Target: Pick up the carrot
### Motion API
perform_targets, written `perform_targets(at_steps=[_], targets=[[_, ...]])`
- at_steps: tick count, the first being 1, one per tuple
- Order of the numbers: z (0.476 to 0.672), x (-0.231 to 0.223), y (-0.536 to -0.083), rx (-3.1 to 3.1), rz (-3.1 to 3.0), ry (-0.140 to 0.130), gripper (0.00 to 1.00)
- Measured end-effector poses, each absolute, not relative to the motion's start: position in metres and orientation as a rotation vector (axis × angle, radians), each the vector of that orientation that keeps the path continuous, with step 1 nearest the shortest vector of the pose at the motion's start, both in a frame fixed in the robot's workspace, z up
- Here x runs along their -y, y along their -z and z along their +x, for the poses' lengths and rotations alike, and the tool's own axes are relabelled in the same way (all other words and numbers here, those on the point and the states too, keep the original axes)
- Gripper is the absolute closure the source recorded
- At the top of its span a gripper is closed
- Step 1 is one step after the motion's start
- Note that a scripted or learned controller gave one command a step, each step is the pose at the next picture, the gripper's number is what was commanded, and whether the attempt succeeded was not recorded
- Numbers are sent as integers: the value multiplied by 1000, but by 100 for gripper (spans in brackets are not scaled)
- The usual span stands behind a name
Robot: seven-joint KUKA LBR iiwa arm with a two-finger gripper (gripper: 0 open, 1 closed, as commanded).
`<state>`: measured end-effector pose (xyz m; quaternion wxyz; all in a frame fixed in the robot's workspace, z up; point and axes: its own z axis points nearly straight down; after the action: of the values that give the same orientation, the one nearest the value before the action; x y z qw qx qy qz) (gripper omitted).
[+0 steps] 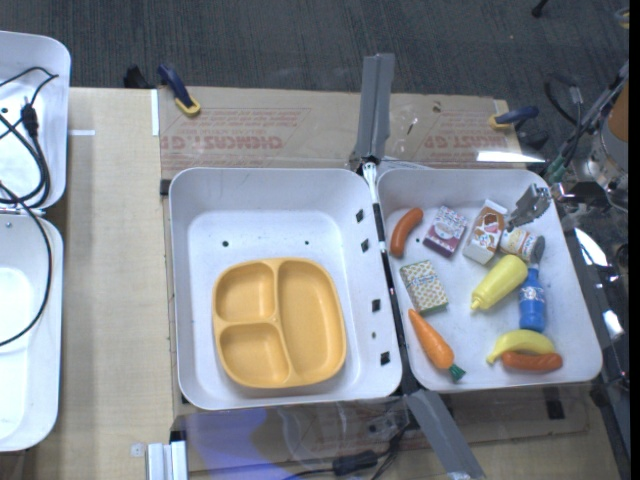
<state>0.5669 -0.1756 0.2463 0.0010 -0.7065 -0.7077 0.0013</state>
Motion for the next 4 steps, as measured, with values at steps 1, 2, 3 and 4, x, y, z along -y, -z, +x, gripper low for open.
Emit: perform_targets(at_steps=[1, 2, 3, 4], targets=[[549, 93, -96, 2154, -2291, 5, 0], [495, 97, -96, 2435, -1998, 7, 0], [483, 100, -96, 2625, -1758, 12, 0], [481, 67, -191, 2574, -1803, -1, 0]])
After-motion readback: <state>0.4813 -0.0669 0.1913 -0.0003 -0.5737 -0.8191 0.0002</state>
